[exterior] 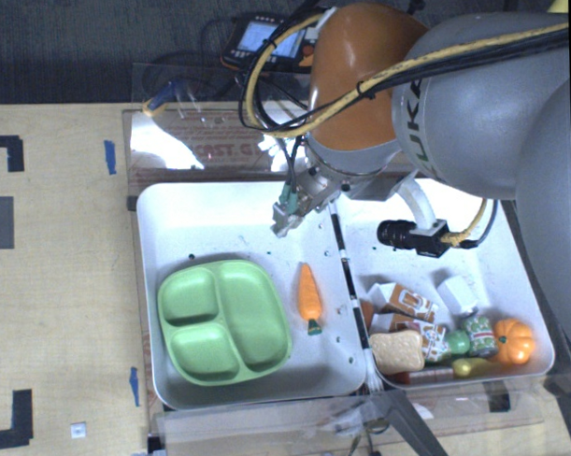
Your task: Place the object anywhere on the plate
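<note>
A green plate (223,320) with three compartments lies in the front left part of the left bin (201,216). An orange toy carrot (309,295) with a green stub lies on the bin floor just right of the plate, not touching it. My gripper (287,213) hangs over the back of the left bin, above and slightly left of the carrot, well apart from it. I see nothing between its fingertips.
The right bin (511,261) holds several toy foods at its front: a bread slice (397,350), small cartons (407,307), a green can (480,338) and an orange pumpkin (514,342). A ridge divides the two bins. The arm covers the back right.
</note>
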`<state>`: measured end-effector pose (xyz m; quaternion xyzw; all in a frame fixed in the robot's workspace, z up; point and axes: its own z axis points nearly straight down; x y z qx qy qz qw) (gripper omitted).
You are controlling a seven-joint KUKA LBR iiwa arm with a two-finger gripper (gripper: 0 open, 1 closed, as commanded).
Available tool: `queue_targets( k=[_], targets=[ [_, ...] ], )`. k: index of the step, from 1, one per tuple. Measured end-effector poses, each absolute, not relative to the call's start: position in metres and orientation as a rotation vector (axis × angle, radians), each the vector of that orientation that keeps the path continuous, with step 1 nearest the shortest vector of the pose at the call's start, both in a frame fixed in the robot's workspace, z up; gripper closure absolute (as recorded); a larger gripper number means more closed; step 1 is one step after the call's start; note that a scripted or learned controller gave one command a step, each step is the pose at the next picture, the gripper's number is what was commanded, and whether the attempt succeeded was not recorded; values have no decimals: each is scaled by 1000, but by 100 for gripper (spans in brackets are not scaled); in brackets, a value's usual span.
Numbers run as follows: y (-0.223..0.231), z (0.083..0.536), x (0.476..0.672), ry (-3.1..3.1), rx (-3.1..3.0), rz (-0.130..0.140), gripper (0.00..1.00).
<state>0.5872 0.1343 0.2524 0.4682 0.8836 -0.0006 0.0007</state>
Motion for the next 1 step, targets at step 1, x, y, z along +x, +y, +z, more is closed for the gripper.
queue_targets(
  k=[1],
  targets=[
    [130, 204, 554, 2876, 1271, -3, 100]
  ],
)
